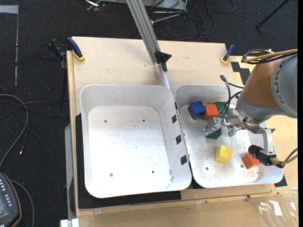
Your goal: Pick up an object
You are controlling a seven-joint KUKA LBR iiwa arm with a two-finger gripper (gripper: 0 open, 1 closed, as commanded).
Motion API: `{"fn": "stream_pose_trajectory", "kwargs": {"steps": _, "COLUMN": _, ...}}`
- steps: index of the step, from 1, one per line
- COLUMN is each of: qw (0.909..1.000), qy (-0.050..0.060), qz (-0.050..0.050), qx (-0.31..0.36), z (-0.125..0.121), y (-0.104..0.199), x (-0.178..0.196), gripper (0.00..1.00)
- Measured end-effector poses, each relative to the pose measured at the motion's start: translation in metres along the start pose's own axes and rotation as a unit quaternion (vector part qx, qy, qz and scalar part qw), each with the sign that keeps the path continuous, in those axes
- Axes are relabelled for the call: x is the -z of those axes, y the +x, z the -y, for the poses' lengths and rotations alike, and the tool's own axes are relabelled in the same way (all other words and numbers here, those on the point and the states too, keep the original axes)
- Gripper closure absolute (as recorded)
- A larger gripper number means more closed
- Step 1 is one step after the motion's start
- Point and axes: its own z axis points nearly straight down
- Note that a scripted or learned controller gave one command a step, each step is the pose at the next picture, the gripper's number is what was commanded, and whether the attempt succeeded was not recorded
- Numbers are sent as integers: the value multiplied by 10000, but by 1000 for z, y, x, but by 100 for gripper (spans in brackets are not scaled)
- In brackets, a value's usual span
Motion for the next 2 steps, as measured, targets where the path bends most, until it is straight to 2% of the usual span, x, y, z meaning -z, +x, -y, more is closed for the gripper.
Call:
{"fn": "stream_pose_trajectory", "kwargs": {"steps": 1, "qw": 10000, "qy": -39, "qz": 7, "qx": 2, "z": -2, "y": 0, "x": 15, "gripper": 100}}
{"fn": "stream_pose_trajectory", "kwargs": {"steps": 2, "qw": 9999, "qy": -94, "qz": -6, "qx": 61, "z": -69, "y": 85, "x": 92, "gripper": 100}}
